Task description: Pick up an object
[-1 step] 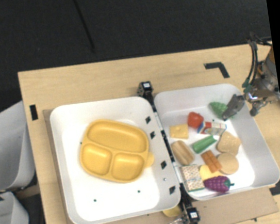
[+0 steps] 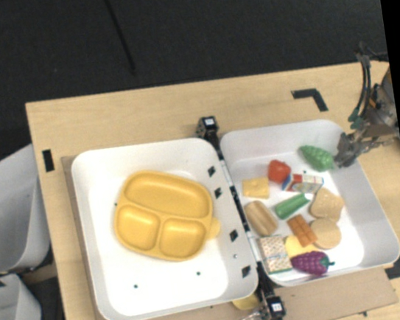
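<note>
Judging by the layout, the pick has not started: every item sits in the right bin [image 2: 378, 229] and nothing is lifted. The gripper [image 2: 348, 152] hangs at that bin's right rim, just beside a green leafy piece [image 2: 317, 156]; from here I cannot tell whether the tool is released or clenched, and nothing visibly hangs from it.

Candidates in the bin: red pepper [image 2: 278, 172], yellow cheese wedge [image 2: 256, 188], green cucumber [image 2: 291, 205], bread roll [image 2: 261, 218], purple grapes [image 2: 309, 263], plus tan rounds and a cracker, all crowded and touching. Remaining: descend, close on one, lift.

Left bin [image 2: 106, 281] holds a yellow divided plate [image 2: 165, 214], sitting flat. Both bins rest side by side on a pale wooden bench [image 2: 119, 115]. Dark floor lies beyond; white bulky equipment [image 2: 3, 215] stands at the bench's left.
</note>
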